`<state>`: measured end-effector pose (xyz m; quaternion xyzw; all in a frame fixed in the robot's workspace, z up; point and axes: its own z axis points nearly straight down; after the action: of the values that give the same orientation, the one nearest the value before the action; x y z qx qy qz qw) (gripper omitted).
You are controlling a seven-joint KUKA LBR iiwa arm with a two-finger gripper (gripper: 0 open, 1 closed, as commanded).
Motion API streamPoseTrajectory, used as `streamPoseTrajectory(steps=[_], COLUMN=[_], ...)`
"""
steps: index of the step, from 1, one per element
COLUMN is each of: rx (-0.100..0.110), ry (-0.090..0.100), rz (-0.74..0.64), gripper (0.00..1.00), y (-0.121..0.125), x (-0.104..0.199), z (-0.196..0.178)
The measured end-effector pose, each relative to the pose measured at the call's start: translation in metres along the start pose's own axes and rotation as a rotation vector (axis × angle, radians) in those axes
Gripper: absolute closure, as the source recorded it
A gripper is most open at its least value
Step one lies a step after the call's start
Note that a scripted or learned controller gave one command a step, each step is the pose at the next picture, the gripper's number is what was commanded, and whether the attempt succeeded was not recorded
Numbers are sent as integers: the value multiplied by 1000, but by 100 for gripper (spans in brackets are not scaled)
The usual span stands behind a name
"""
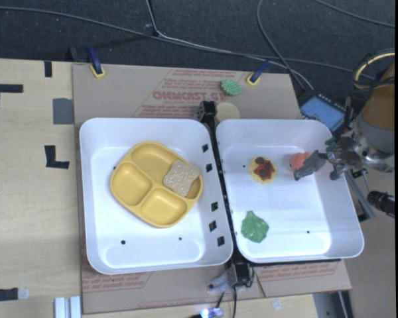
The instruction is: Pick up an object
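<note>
Colours: white bins (93, 197), yellow divided plate (140, 192) with speckled tan cracker (181, 178), green leafy piece (255, 227), yellow-red piece (263, 169), salmon-pink piece (298, 159) by my grey gripper (312, 165).

Even overhead light, soft shadows, slightly soft focus.
</note>
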<state>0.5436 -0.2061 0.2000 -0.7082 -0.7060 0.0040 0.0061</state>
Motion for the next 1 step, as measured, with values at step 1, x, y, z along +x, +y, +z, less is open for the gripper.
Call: streamPoseTrajectory(steps=[1], rx=[-13], ry=[-3], rz=[-4], gripper=[0], y=[3], x=[0], z=[-8])
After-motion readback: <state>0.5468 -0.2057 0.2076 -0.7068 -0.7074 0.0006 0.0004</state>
